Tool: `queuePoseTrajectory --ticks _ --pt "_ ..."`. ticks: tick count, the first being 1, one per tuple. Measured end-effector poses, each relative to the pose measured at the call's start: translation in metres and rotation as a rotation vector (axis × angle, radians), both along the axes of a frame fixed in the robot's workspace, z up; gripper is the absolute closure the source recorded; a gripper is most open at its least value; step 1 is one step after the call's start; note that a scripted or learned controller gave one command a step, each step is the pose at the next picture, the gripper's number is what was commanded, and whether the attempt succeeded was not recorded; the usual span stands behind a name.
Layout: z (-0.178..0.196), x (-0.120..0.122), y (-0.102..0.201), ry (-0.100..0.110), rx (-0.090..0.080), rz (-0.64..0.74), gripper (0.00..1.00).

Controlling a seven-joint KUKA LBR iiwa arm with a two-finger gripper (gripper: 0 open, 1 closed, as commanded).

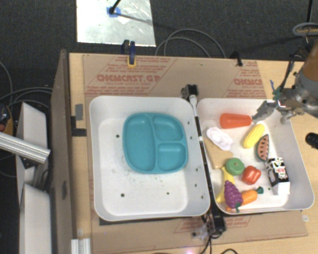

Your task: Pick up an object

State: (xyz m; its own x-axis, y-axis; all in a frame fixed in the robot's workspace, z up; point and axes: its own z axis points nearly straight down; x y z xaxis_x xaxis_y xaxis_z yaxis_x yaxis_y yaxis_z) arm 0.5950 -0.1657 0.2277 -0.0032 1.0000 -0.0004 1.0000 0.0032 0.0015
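While the gripper (pixel 270 109) hovers spread at the right bin's (pixel 302 157) far edge above the toy corn (pixel 254 135), open floor lies beyond the carrot (pixel 235 120).

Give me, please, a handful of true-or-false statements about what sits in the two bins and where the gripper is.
1. The blue divided tray lies in the left bin. True.
2. The corn cob lies in the left bin. False: it lies in the right bin.
3. The gripper is above the right bin's far edge, near the orange carrot. True.
4. The purple grapes sit at the right bin's far end. False: they sit at its near end.
5. The tray holds food. False: its compartments are bare.
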Motion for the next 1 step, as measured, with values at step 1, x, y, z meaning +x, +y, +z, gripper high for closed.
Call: queuePoseTrajectory --ticks 1 --pt "-0.1437 0.0045 0.0012 0.013 0.003 -0.002 0.00"
